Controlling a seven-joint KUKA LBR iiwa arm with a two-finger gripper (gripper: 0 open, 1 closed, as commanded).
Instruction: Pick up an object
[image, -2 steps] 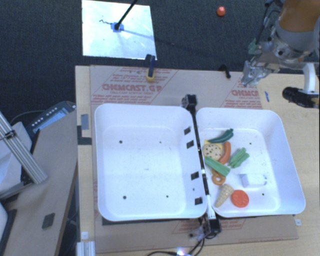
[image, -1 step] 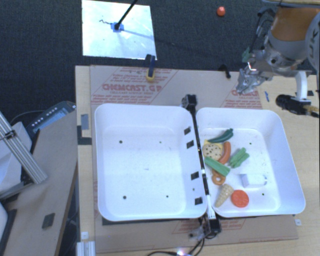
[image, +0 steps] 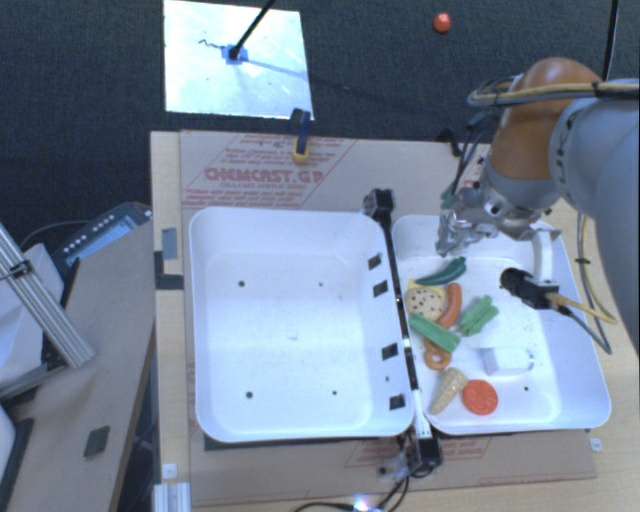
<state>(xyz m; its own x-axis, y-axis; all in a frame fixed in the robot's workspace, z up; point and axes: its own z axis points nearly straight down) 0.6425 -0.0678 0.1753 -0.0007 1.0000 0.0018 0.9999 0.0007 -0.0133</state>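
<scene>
My gripper (image: 452, 240) hangs over the far left part of the right bin (image: 580, 395), with nothing seen between its fingers. Just below it lies a dark green curved pod (image: 441, 271). Nearer the camera lie a speckled cookie (image: 424, 300), an orange sausage (image: 454, 303), a light green ridged piece (image: 478, 315) and a green block (image: 433, 332). Further forward are an orange ring (image: 437, 357), a pale cone (image: 448, 388), a red slice (image: 480, 398) and a small pale block (image: 493, 360).
The left bin (image: 215, 400) stands beside the right one, with a black clipped divider (image: 395, 310) where they meet. Cardboard (image: 260, 170) lies under both bins. The grey arm with its orange band (image: 530, 110) reaches in from the upper right.
</scene>
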